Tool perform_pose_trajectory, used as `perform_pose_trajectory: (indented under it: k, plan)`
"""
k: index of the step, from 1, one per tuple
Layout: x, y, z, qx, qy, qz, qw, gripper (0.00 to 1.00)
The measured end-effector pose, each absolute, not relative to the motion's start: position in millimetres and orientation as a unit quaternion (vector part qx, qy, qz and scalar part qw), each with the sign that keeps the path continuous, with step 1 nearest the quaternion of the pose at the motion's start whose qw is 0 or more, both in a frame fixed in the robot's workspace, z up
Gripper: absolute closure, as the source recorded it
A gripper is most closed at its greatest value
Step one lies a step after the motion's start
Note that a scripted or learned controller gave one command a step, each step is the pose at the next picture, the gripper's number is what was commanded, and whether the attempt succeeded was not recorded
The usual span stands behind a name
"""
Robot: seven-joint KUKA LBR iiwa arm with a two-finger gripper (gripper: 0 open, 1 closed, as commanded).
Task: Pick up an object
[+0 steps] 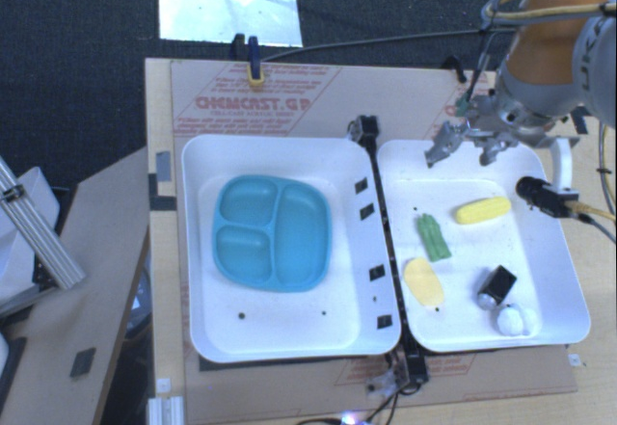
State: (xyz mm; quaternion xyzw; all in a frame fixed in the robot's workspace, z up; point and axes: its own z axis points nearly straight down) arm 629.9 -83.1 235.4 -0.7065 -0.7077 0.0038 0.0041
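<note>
Red "CHEMCAST GP" print on the brown protective sheet behind the bins, smaller red print around it too blurred to read

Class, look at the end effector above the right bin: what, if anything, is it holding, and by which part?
Nothing. The end effector hangs open over the right bin's far edge, with no object between its fingers.
</note>
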Motion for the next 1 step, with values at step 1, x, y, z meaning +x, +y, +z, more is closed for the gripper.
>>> perform_pose_trajectory:
  k: [1]
  plan:
    - [632.1, -82.8, 243.3, -0.706, -0.708, -0.0005, -0.001, 0.00]
